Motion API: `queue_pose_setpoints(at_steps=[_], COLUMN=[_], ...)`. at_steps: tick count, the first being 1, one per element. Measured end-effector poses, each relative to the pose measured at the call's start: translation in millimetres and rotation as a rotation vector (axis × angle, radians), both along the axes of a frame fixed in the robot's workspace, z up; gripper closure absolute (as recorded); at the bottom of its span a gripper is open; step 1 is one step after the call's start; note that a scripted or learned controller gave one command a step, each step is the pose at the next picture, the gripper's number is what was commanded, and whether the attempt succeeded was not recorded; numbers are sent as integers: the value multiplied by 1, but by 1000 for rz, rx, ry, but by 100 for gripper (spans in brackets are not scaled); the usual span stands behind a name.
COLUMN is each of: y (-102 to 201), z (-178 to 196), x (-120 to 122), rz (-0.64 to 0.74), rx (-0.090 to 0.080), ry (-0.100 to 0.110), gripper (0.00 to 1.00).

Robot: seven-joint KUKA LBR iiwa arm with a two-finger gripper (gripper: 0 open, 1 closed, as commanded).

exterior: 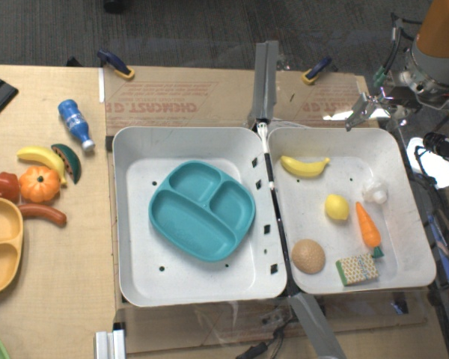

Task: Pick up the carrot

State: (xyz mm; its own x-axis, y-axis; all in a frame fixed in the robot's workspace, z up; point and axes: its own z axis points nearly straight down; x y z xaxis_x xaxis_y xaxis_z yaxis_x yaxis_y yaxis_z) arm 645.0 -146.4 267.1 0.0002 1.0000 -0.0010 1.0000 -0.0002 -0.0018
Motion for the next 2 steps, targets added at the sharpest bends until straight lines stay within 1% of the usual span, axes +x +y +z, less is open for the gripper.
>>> queue_pose_setpoints(at_steps=[1,2], y=[-33,-28], z=[-51,-147], x=[-57,-90], rz=[330,355], rx=[1,-6], ry=[0,-28], gripper=[0,0])
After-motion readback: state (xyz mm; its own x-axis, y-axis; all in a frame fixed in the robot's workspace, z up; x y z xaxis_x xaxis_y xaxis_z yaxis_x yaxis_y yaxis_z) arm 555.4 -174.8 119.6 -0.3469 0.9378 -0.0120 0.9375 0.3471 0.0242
